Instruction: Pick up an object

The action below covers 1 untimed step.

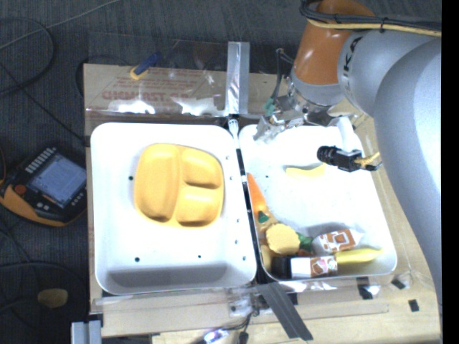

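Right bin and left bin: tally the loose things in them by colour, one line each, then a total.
Yellow: 4 (big divided tray in the left bin; flat piece, lumpy piece, long piece in the right bin)
Orange: 1 (carrot)
Brown-labelled: 2 (carton, bottle)
Total: 7, though the pile in the right bin's near corner may hide more.
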{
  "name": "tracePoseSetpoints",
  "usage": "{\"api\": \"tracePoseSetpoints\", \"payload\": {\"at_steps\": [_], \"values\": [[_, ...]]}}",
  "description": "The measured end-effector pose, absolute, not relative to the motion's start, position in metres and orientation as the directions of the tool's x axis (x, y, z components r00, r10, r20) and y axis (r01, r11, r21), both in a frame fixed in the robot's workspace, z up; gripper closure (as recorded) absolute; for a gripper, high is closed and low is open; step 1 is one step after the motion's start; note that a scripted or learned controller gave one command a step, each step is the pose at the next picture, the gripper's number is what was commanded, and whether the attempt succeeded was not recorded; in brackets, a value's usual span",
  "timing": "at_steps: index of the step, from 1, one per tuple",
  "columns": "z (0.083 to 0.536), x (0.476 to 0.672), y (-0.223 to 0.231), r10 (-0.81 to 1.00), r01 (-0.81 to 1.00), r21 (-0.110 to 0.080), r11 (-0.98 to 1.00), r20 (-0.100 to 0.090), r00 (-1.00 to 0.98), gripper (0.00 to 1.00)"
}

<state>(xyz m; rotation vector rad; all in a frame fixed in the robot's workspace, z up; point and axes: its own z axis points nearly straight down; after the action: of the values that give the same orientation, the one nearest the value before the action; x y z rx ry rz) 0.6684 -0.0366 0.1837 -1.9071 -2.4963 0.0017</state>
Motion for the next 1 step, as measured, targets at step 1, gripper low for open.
{"api": "tracePoseSetpoints", "payload": {"at_steps": [1], "values": [[0.184,0.6568,-0.0592,0.877,0.877,-0.001,0.48,-0.003,-0.48,1.0]]}}
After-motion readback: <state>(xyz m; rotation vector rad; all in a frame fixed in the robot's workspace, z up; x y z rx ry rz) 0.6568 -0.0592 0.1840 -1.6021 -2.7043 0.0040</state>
